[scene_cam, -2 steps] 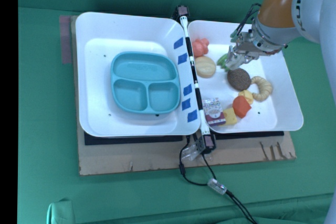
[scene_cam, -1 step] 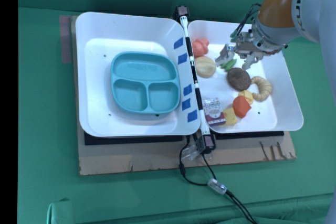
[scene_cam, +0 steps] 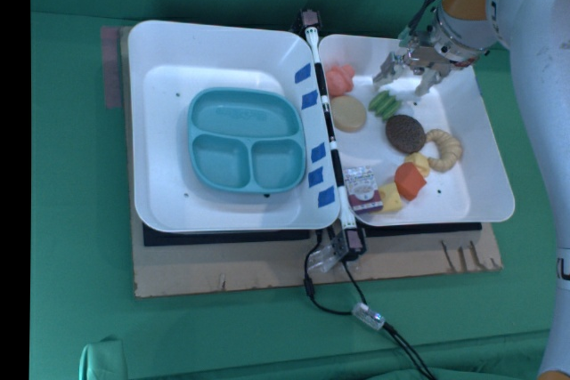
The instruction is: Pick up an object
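Glossy white plastic bins (scene_cam: 223,44), matt teal plastic tray (scene_cam: 245,141), brown cardboard base (scene_cam: 223,267)

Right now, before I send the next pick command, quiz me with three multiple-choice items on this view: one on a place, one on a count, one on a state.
1. Where does the teal tray lie?
A. In the left bin
B. In the right bin
C. On the bench outside both bins

2. How many compartments does the teal tray have?
A. Two
B. Three
C. Five

3. What is the state of the gripper?
A. Shut on the pretzel
B. Open, above the green item
C. Shut on the teal tray

Answers:
1. A: the tray sits in the middle of the left bin, apart from the food items in the right bin.
2. B: one wide compartment at the far side and two smaller ones at the near side.
3. B: its fingers stand spread over the green item, with nothing between them; the pretzel lies apart on the bin floor.
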You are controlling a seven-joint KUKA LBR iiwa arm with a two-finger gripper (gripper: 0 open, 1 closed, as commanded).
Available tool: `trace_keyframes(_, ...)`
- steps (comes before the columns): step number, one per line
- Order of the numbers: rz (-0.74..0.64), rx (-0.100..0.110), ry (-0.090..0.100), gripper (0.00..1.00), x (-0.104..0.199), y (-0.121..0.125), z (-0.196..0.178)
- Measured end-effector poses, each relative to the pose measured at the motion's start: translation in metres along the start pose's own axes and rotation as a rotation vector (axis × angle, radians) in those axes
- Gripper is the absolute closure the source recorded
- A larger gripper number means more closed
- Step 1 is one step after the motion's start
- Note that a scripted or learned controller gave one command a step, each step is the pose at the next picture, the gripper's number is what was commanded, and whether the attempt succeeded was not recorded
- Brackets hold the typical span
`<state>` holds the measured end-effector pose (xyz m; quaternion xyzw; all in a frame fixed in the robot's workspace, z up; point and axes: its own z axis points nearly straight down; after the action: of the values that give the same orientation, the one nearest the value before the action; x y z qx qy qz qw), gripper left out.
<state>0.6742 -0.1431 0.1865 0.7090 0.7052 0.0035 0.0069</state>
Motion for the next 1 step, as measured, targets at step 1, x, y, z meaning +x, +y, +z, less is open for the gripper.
trace_keyframes(1,0.000,0.019,-0.008,0.00,0.0243,0.0255,0.0004)
